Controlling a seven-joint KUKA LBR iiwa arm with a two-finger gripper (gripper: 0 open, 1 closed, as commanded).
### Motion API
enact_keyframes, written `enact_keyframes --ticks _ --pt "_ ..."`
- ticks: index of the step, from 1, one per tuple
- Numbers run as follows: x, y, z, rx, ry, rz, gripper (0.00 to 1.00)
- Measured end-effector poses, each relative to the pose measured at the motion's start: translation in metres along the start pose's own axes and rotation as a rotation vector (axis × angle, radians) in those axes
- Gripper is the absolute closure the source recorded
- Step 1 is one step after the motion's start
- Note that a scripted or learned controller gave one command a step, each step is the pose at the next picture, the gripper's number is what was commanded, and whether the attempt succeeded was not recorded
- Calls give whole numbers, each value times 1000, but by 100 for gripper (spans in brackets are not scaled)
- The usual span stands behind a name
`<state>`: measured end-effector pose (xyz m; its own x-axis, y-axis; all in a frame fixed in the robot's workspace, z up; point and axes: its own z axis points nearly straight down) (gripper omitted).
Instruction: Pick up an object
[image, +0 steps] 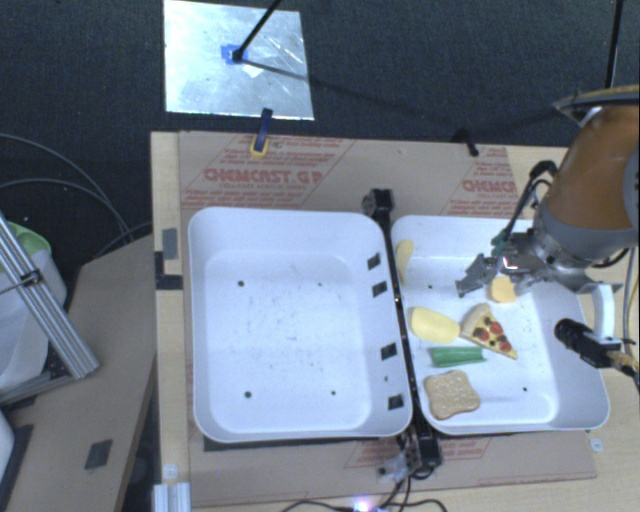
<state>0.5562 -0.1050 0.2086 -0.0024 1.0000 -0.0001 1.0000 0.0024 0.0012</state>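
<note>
We see the gripper (487, 272) over the right bin (575, 395), just beside a small yellow piece (503, 291), with a pizza slice (489, 331), green strip (457, 354) and toast (451, 393) nearby.

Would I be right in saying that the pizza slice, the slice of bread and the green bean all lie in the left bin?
Not quite: the camera view shows the pizza slice, the slice of bread and the green bean all lying in the right bin, not the left bin.
</note>
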Motion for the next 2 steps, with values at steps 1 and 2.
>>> enact_keyframes --ticks 1,2 --pt "-16 -62 128 2 3 7 0" --pt "24 -18 122 -7 -1 -5 0"
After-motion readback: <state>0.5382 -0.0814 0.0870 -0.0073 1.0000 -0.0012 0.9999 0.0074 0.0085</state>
